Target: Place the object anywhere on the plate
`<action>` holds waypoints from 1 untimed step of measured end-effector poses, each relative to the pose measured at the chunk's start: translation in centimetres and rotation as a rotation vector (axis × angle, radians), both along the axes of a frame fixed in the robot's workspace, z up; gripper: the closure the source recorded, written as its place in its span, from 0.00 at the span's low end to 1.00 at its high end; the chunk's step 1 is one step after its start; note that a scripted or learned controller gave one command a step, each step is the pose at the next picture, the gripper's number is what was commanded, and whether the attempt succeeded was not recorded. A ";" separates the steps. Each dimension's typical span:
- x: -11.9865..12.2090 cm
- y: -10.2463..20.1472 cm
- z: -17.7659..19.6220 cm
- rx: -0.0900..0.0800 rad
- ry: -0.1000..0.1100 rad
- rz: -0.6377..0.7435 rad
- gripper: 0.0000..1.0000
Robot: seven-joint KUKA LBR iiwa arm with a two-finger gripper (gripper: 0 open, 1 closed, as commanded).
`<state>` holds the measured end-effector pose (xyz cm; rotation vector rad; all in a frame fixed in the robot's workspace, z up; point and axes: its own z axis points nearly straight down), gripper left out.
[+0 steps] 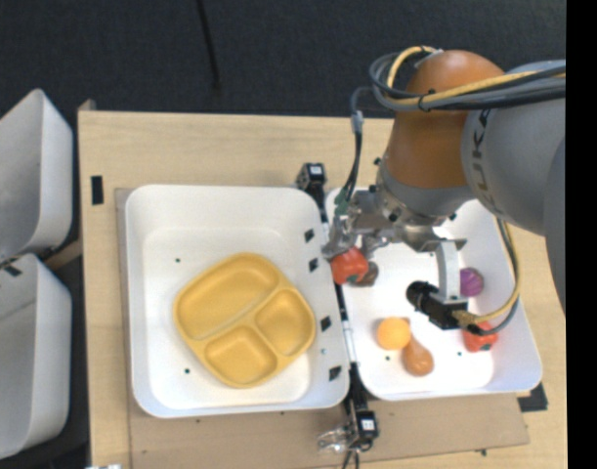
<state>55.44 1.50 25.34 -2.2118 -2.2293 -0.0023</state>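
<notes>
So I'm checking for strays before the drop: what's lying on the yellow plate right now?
Nothing shows on the yellow plate: all three compartments look bare. It sits in the left bin. The bin floor beneath the plate is covered, so that can't be checked.

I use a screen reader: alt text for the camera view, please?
A grey-and-orange arm holds its claw over a red object at the right bin's left edge; the yellow divided plate sits in the left bin.
</notes>
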 end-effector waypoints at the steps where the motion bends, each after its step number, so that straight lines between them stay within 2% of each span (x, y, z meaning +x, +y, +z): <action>1: -1.2 5.6 -1.3 -0.002 0.000 -0.002 1.00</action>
